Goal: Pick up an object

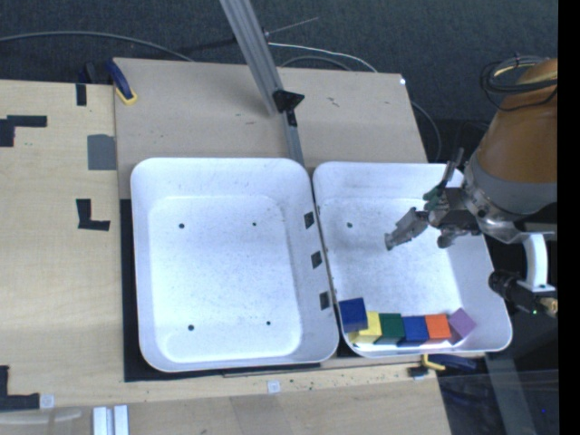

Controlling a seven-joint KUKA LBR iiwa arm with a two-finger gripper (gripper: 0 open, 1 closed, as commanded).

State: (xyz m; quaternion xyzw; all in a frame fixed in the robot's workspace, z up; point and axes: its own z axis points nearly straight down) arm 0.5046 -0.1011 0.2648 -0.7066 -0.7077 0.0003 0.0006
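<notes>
Grey two-finger gripper (399, 235) is hovering over right white bin (381, 188) | fingers state: cannot tell | coloured blocks (403, 327) are lying along front wall

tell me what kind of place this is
Most likely a robotics lab bench set up for grasping trials. Two shallow white bins sit side by side on a plywood board, a row of coloured blocks lies along the right bin's near edge, and the arm's end effector reaches in above them.
</notes>
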